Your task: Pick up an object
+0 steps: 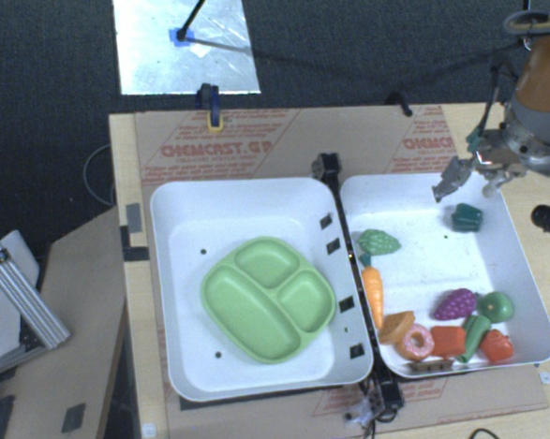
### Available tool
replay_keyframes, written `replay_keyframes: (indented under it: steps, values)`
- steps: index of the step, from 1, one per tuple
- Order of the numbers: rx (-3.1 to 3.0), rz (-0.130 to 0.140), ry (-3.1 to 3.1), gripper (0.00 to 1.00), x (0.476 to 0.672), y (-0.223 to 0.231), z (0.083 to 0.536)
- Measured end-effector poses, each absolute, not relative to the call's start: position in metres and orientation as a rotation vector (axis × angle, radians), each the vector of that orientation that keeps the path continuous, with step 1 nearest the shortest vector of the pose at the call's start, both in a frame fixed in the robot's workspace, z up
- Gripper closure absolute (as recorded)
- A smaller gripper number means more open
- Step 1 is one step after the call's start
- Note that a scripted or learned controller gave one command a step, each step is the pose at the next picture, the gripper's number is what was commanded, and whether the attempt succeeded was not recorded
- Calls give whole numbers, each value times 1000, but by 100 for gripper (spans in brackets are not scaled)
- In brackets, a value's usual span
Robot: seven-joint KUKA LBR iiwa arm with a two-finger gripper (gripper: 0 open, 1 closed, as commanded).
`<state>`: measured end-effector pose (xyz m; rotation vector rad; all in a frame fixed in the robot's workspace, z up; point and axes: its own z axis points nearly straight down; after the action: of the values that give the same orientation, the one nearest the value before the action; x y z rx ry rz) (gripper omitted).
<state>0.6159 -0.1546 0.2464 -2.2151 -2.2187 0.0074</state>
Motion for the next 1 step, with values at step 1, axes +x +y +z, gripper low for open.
replay_keyframes:
  steps: [1]
  values:
    - [-2219,-2,-2226,0,618,-154,252]
